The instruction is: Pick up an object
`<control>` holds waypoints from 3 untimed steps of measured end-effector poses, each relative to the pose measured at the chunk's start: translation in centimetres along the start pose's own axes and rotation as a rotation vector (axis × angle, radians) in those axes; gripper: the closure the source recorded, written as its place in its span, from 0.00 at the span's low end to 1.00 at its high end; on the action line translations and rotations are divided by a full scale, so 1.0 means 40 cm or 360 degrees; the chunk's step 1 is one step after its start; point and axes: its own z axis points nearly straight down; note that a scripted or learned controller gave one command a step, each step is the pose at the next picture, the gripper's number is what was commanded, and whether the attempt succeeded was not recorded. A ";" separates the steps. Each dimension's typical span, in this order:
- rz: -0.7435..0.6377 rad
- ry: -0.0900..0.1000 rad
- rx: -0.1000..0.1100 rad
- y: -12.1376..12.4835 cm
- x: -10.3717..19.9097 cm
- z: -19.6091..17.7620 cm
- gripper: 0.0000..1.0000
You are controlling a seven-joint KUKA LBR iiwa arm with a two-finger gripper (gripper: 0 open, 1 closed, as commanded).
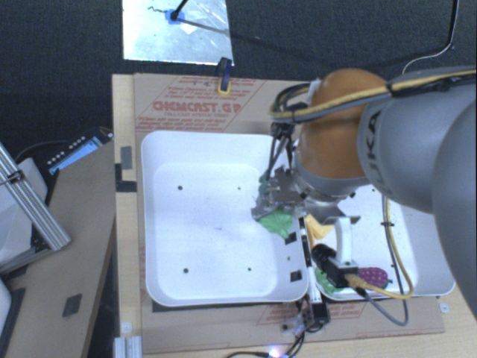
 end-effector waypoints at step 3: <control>0.0009 0.0009 -0.0032 0.033 0.339 -0.606 1.00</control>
